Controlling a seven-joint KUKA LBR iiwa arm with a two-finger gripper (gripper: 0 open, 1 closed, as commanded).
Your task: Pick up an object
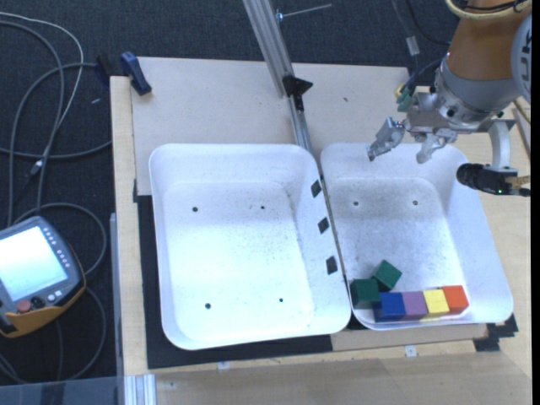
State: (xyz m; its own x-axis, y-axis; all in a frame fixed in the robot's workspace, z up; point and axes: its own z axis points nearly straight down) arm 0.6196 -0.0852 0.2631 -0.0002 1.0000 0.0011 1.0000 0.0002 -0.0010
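Coloured blocks sit bunched along the near edge of the right bin (472, 226), a smooth, shallow white tray: two green cubes (377, 283), one blue (391, 305), one purple (414, 304), one yellow (435, 300), one orange (455, 296). Farther back, above the bin's far rim, the metal gripper (405, 148) hangs with fingers spread, holding nothing.

Bright even light, soft shadows, sharp

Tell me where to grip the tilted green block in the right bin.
Probably grip the upper green block from above, across its far-left and near-right faces. It sits rotated, slightly apart from the second green block and blue block, so those sides look freest. The gripper is open.
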